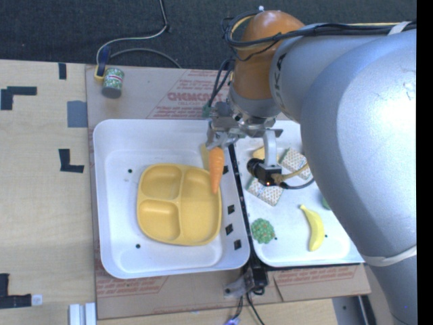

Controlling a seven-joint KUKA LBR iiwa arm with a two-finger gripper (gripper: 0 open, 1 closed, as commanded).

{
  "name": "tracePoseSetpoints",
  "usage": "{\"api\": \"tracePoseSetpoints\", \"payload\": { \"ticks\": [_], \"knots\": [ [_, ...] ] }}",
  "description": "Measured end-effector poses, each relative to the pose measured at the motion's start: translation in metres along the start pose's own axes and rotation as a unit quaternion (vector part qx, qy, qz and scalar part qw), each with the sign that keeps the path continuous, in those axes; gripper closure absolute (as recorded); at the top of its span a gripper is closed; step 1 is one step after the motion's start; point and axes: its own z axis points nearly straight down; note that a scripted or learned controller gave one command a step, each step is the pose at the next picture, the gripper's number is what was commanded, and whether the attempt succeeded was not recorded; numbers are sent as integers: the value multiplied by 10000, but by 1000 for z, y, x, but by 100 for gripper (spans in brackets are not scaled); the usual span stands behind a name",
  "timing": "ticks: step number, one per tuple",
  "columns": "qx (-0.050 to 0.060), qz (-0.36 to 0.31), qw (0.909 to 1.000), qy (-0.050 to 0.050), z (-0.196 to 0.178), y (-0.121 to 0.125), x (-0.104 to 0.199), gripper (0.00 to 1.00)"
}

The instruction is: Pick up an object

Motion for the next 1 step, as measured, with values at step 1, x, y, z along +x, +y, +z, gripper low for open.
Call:
{"api": "tracePoseSetpoints", "payload": {
  "ticks": [1],
  "knots": [
    [-3,11,10000,0,0,-62,-103,100]
  ]
}}
